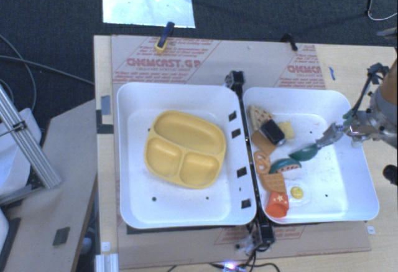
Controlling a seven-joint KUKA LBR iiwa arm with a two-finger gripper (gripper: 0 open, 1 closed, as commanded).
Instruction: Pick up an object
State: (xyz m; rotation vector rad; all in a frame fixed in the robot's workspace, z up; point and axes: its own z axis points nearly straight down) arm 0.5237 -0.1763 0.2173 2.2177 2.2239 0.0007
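On your counter [106, 140] two bins sit side by side. The left bin [134, 103] holds a divided plate [185, 148] at its middle. In the right bin [348, 159], small items crowd the left wall; a spoon [305, 152] lies to their right, near the gripper [329, 136].

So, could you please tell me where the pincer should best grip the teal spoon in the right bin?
Probably mid-handle on the teal spoon, coming from above: the handle is slim and lies on bare floor, while the bowl end sits close to other toys.
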